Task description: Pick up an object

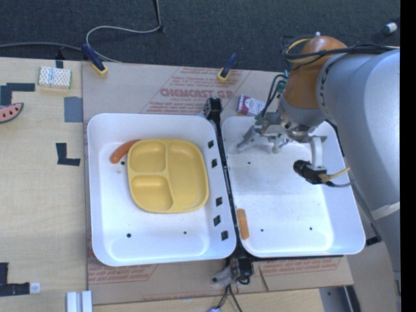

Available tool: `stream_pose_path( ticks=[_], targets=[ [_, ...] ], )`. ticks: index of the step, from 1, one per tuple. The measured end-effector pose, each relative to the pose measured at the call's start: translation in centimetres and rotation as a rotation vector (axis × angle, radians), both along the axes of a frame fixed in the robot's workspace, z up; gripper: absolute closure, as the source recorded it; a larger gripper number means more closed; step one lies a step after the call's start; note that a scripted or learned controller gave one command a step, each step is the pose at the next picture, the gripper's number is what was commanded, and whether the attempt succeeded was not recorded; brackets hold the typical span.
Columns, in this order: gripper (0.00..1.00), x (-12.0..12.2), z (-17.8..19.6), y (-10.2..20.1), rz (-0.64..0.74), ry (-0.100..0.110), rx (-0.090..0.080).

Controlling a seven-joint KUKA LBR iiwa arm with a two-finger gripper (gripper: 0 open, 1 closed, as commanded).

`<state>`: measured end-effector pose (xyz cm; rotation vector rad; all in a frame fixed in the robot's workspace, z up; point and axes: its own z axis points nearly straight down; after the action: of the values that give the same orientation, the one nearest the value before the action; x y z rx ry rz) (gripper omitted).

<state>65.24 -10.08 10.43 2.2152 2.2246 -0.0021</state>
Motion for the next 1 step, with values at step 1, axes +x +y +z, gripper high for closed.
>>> stream_pose_path(
  ticks=[1],
  targets=[
    [0.0,0.86,-1.92,0.41,-0.004,0.001,0.001]
  ],
)
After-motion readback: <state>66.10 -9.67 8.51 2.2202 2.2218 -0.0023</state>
